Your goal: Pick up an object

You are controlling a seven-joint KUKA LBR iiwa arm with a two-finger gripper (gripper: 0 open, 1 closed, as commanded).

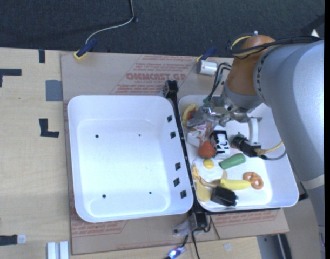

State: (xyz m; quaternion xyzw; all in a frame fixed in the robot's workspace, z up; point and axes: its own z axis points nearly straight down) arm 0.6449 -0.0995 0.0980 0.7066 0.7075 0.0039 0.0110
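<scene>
1. Gripper (208,124): low over the right bin (281,169), upper left pile; I cannot tell its opening or any hold.
2. Step: I would seat squarely on one item, clear of neighbours.
3. Candidate: green piece (232,161), mid-bin, long axis running left-low to right-high.

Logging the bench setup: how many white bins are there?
2. The left bin sits beside the right bin, which holds the toys; the arm covers part of the right one.

Even, bright overhead light, soft shadows, slight overall blur, perhaps mild glare off the white bins (78,112).
</scene>
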